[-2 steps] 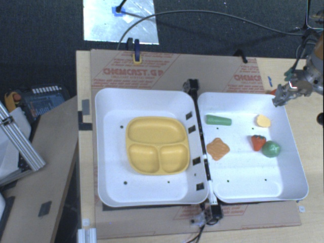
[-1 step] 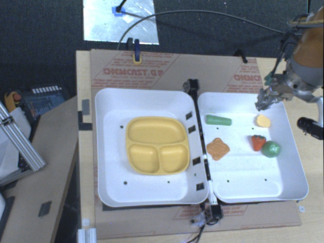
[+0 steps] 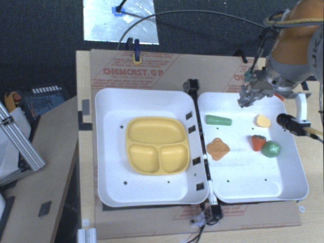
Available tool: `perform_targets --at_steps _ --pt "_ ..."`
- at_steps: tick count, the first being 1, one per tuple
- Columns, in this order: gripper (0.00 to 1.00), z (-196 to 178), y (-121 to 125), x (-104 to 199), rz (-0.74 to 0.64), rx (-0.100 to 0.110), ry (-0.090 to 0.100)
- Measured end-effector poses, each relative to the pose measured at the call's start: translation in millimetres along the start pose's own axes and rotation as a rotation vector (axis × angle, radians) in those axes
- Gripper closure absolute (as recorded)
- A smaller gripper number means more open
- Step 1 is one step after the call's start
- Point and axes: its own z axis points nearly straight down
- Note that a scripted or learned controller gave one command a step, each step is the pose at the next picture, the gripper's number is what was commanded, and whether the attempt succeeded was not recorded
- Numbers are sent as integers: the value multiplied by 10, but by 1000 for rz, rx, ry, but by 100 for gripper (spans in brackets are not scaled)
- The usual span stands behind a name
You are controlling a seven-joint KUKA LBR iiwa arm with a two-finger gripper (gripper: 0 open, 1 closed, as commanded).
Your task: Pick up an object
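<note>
While the arm reaches in over the right bin's far edge, the pincer hangs above that bin's far rim with nothing between its tips; can't tell how wide it's set.

Right bin contents: green bean-shaped piece near the far-left part, just off the divider side; tan flat cracker-like piece mid-left; pale yellow round piece toward the far-right; red strawberry-like piece touching or just beside a green ball at the right edge. Closest thing to the pincer is the yellow round piece, still apart from it. Left bin carries a yellow three-compartment tray, centred. Both bins sit on cardboard on the desk.
</note>
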Motion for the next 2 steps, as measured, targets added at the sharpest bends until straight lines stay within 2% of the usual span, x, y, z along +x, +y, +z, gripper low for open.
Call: perform_targets --at_steps 1,2 --pt "100 8 -51 620 -1 2 1" --pt "100 -1 37 1119 0 0 1"
